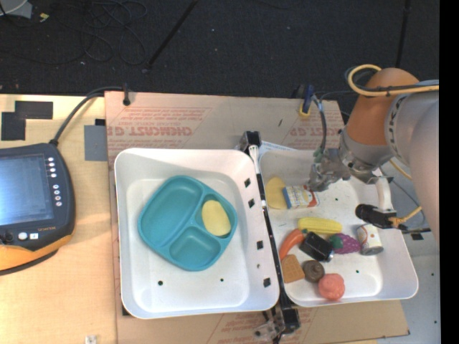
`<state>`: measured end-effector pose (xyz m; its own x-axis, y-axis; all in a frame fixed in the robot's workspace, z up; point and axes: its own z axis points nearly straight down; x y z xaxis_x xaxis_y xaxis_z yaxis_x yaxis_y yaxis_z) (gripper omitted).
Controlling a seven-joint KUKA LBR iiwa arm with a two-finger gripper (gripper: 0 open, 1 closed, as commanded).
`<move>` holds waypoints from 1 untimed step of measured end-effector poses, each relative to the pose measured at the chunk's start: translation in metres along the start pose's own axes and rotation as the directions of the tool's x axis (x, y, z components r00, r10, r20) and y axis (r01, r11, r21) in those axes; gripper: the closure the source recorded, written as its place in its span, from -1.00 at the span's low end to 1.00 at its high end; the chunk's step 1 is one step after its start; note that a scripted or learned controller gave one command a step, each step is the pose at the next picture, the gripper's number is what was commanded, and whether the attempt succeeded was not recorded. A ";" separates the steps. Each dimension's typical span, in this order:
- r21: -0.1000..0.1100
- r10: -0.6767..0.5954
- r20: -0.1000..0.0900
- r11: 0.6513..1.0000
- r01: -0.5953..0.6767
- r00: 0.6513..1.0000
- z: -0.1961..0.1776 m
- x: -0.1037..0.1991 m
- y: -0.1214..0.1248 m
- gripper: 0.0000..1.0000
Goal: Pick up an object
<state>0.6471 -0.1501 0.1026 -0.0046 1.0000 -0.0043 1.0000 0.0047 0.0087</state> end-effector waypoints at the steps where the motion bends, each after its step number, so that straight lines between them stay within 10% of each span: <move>1: 0.001 0.000 0.000 1.000 0.000 1.000 0.001 0.000 0.000 -1.00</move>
<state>0.6468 -0.1500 0.1019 -0.0048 1.0000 -0.0043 1.0000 0.0049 0.0076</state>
